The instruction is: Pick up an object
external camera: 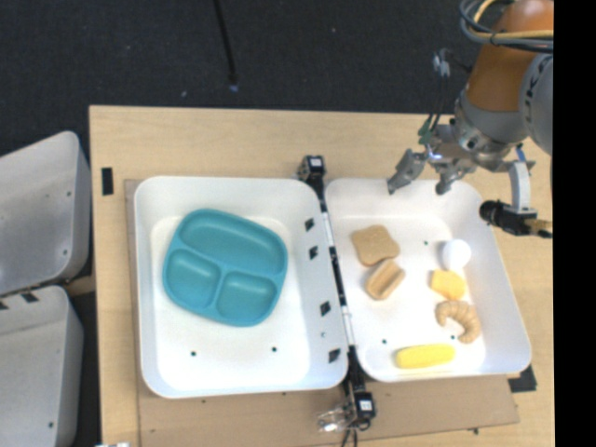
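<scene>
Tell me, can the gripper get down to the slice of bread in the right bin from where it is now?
Probably yes. The gripper hangs open above the right bin's far edge, and the bread slice lies flat below it with nothing on top. The bread roll lies close on its near side, slightly crowding it.

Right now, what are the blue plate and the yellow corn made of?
The blue plate looks like smooth, matte plastic: one even colour with rounded, moulded compartments. The yellow corn is probably toy plastic too, evenly coloured and faintly shiny, though it is too small to be sure.
</scene>
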You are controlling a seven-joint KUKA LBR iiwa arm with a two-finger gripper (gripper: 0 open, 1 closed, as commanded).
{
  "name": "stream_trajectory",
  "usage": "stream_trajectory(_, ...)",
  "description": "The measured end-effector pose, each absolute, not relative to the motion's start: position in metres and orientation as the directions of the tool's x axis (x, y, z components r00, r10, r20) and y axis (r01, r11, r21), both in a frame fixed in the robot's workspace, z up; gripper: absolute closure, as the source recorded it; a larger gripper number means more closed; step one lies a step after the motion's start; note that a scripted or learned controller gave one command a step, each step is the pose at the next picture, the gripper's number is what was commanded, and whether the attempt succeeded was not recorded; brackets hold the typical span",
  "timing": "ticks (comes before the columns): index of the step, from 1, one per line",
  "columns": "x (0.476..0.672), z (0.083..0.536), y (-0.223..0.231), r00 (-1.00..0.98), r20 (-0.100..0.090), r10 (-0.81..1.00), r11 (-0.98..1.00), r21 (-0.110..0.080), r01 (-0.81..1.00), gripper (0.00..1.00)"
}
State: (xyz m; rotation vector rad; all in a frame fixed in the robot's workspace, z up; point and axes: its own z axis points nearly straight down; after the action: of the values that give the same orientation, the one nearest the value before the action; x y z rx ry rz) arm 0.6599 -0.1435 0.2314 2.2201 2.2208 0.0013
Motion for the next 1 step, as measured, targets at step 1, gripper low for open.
stream_trajectory(1, 0.6558, 0.1711, -0.1516, 0.001, -0.002, 1.000, -0.001, -0.004, 1.000, 0.00)
